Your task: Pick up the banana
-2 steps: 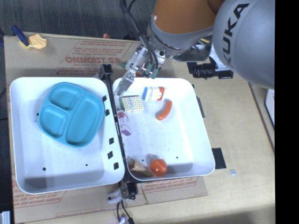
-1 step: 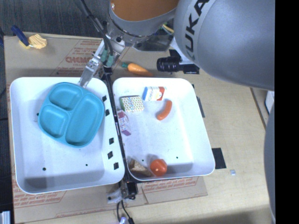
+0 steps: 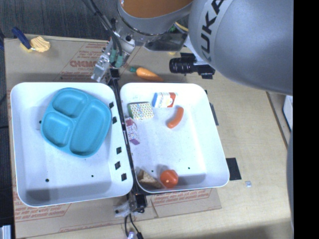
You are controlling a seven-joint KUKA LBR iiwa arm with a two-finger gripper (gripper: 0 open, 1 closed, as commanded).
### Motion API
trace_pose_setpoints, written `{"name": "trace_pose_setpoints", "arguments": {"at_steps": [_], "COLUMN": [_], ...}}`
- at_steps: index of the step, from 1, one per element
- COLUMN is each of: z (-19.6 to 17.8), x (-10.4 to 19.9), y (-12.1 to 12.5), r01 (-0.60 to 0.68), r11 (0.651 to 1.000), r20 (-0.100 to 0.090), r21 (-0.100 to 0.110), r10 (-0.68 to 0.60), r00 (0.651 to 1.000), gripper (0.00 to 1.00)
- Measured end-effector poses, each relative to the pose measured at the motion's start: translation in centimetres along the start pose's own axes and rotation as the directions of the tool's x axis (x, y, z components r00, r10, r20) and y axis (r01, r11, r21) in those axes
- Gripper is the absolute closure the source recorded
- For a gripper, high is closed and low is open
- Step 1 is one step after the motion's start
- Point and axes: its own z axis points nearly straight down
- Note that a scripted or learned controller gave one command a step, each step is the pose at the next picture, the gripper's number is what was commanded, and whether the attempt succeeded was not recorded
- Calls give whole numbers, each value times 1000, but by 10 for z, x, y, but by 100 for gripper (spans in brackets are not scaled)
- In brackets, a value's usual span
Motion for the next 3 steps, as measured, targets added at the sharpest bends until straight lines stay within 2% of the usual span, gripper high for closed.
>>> {"name": "trace_pose_setpoints", "arguments": {"at_steps": [1, 2, 3], "z": [173, 175, 197], "x": [-27, -37, -108], "y": [52, -30, -70], "r01": [7, 22, 231], "r11": [1000, 1000, 973], "r20": [-6, -4, -2], "r21": [4, 3, 0], "r10": [-7, -22, -231], "r00": [1000, 1000, 973], "gripper": [100, 100, 100]}}
